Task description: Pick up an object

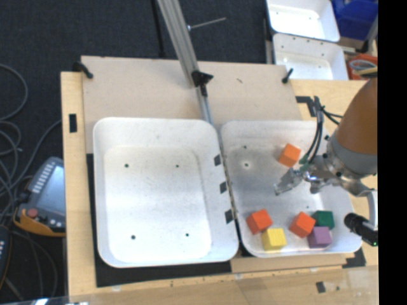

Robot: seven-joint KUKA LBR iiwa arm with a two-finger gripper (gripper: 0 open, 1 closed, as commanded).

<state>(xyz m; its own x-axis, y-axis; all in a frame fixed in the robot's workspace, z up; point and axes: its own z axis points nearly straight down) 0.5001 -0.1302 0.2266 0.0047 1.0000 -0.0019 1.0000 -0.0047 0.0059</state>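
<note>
Several small blocks lie in the right bin (pixel 254 138). An orange block (pixel 290 154) sits alone toward the back. Along the front wall lie a red-orange block (pixel 259 220), a yellow block (pixel 275 238), a second red-orange block (pixel 303 223), a green block (pixel 324 218) and a purple block (pixel 320 236). My gripper (pixel 294 180) hangs low over the middle of the right bin, just in front of the orange block and behind the front cluster. I see no block held in it.
The left bin (pixel 108 138) sits beside the right one, with a raised divider between them. A slanted metal rail (pixel 181 37) rises behind the bins. White trays (pixel 299 18) stand at the back right, off the bench.
</note>
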